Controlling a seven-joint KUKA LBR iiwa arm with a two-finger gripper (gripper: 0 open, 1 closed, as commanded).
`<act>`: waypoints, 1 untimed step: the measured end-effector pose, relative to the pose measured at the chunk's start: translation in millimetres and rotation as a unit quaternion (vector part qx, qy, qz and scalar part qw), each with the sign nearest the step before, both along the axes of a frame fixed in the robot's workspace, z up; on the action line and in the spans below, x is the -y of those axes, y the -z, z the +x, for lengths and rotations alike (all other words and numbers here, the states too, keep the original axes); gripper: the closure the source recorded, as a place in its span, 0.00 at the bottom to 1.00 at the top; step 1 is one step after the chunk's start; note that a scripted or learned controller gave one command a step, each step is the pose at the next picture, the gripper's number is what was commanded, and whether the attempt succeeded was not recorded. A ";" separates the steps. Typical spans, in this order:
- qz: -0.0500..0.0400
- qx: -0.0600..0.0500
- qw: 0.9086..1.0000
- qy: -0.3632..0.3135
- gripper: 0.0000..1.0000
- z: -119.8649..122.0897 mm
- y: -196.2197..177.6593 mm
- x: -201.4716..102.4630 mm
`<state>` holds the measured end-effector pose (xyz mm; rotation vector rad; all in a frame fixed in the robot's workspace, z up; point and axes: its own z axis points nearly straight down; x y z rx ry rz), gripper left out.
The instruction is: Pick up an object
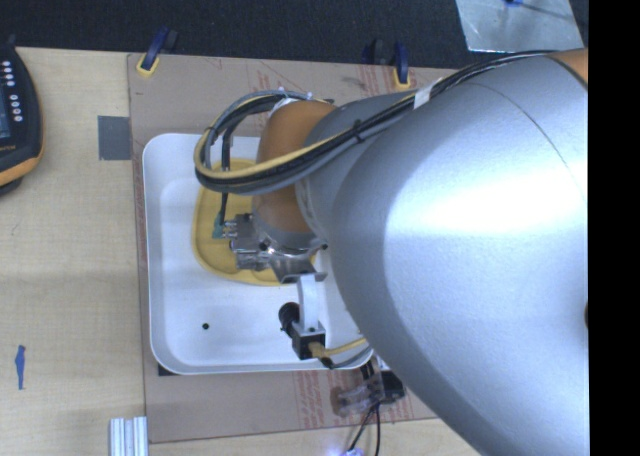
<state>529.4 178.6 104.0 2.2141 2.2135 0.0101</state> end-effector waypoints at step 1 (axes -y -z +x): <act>0.002 -0.004 1.000 -0.001 1.00 2.3 -76.7 25.7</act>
